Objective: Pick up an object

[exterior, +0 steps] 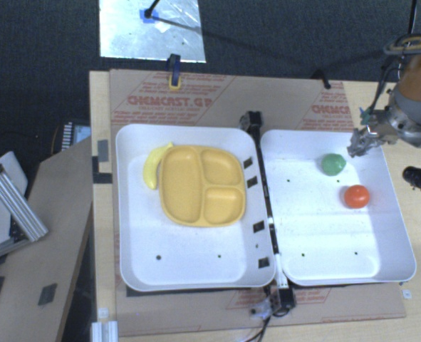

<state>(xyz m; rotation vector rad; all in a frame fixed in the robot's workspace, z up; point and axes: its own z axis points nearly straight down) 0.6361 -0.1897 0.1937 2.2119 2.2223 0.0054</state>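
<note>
Bench carries 2 white bins side by side: the left bin (135, 262) and the right bin (324, 255), meeting at a black hinge strip (261, 191) that serves as the landmark here.

Left of the strip, a yellow tray (201, 185) with 3 compartments lies flat in the left bin. A banana (153, 165) lies against the tray's far-left edge, away from the strip. Its long axis runs roughly from the near side of the bin to the far side, curved, with the upper tip bending toward the strip and the lower end pointing toward the bin's near-left area.

Right of the strip, 2 round objects rest on the right bin's floor. A green ball (333, 164) sits toward the far side, well apart from the strip. An orange ball (356, 196) sits farther from the strip and nearer the camera, close to the green ball but not touching it. Both are round, so no long axis or pointing direction can be stated.

The gripper (358, 146) is over the far right corner of the right bin, farther from the strip than the green ball and just beside it. Whether it touches that ball cannot be told. Nothing is seen between its fingers; whether they are released or clenched cannot be told.
</note>
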